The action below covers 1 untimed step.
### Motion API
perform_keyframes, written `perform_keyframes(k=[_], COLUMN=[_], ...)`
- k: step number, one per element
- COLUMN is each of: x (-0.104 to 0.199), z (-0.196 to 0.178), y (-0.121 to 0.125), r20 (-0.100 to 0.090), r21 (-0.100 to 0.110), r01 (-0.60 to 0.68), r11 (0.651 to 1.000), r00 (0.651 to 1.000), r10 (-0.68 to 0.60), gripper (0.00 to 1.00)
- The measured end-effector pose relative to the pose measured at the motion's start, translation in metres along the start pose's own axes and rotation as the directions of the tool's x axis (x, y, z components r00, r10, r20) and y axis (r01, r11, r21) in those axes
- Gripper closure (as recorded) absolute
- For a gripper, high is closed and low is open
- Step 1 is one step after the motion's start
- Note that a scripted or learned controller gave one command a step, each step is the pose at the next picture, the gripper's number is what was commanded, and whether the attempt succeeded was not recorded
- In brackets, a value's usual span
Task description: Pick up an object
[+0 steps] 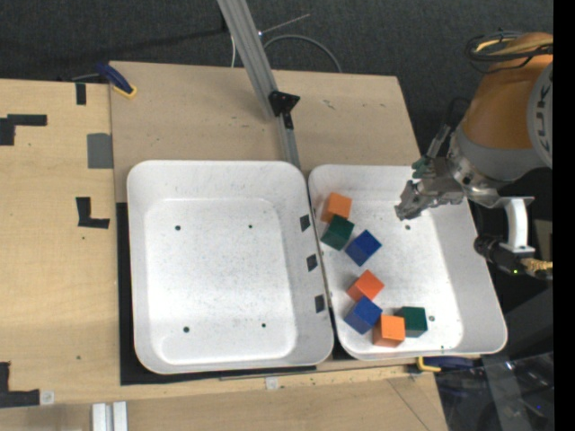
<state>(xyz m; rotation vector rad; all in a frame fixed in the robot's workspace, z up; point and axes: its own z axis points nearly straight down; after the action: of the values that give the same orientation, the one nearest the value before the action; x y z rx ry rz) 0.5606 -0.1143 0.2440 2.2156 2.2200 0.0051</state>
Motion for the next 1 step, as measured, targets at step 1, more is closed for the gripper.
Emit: perform_keyframes(k=[1], x=[0.0003], z=[-0.0072], y=[0.0004], r20=[-0.001], r21=[0.006], r01=[-0.001], r11=[1.000], r00=[1.000], r10=[0.001], gripper=[1.00])
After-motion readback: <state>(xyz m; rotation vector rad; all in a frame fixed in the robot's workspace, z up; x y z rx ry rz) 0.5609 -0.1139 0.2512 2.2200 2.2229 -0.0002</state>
